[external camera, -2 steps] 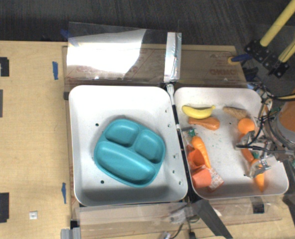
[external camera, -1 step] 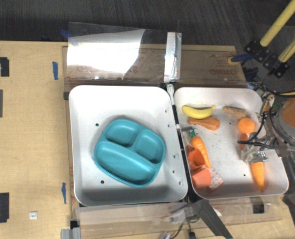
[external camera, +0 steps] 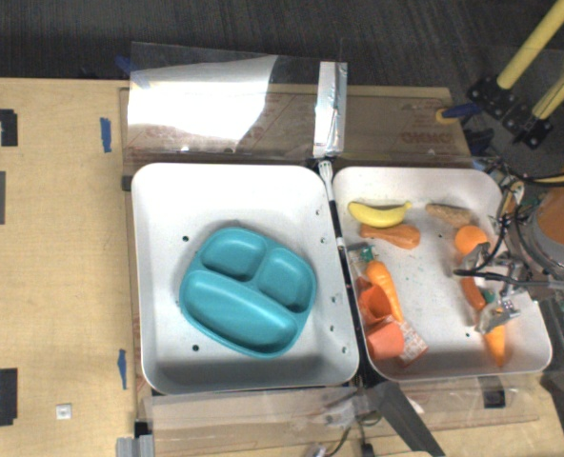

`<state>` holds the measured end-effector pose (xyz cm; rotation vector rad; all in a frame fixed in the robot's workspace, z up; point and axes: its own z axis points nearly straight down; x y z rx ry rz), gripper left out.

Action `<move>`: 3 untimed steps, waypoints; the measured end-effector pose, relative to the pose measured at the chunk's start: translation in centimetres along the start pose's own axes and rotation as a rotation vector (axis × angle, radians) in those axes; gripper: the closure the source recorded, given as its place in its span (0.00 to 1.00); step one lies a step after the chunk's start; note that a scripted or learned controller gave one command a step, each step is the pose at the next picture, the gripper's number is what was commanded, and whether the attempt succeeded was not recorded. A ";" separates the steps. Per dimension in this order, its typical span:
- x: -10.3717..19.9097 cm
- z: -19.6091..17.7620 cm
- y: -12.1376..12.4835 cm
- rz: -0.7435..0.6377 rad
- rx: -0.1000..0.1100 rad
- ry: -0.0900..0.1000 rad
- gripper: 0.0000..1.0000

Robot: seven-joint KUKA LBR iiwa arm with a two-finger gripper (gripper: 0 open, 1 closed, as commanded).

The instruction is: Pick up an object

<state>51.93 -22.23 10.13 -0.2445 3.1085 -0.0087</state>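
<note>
Altogether, two white bins point(external camera: 158, 198), one teal tray point(external camera: 249, 288), one banana point(external camera: 377, 213)

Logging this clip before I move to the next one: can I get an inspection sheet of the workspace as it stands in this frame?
Surface: two shallow white bins side by side, left bin and right bin, on a tan bench.
Job's things: right bin holds a banana, a carrot, a brownish piece, orange pieces along its left wall and more by its right wall.
Clutter: teal divided plate in the left bin.
Tool: tool over the right bin's right side; finger state hidden, nothing seen gripped.
Cables: dark wires bunched at the wrist.
Surroundings: clear plastic sheet behind the left bin, blue tape marks, yellow poles upper right, dark carpet.
</note>
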 end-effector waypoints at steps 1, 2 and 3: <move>0.6 1.2 1.3 -0.056 -0.002 0.013 0.00; 3.1 1.2 0.4 -0.120 -0.004 0.012 0.00; 2.6 -0.1 0.4 -0.122 0.001 -0.001 1.00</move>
